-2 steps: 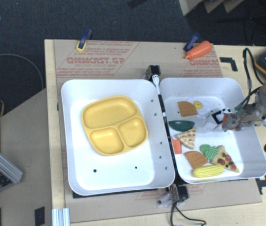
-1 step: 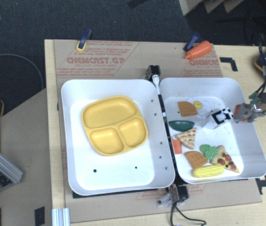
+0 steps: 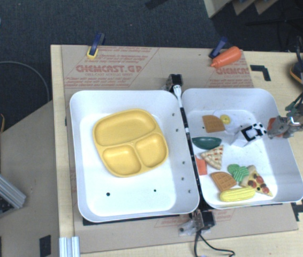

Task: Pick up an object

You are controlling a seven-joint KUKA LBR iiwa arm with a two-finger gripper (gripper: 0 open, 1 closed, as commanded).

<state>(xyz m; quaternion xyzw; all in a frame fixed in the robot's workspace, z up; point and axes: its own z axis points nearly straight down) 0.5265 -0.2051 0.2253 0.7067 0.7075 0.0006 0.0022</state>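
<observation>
Gripper (image 3: 254,132) hovered over right bin (image 3: 285,159), jaw state unclear; risk was snagging bin wall w/ toys (image 3: 232,173) crowded close together.

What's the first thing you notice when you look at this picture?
The big yellow divided plate jumps out first, lying alone in the left bin. Next comes the jumble of little toy foods in the right bin, such as a pizza slice, a corn cob and a dark green leaf shape. At the right bin's far right edge sits the robot's claw.
</observation>
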